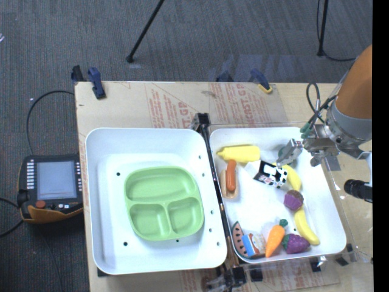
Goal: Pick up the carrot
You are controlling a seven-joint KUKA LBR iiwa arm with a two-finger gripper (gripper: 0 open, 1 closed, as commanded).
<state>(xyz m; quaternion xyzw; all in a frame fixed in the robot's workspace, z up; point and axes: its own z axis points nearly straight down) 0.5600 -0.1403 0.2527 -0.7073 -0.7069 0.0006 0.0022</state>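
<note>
You see the tool (292, 152) above the right white bin (325, 187), its opening unclear, well apart from the small orange plastic carrot (275, 238), which lies tilted.

A grey robot arm (352, 117) wears a broad orange band above its wrist; dark cables loop beside it, and a metallic silver-grey gripper (290, 154) assembly juts from the end.
</note>
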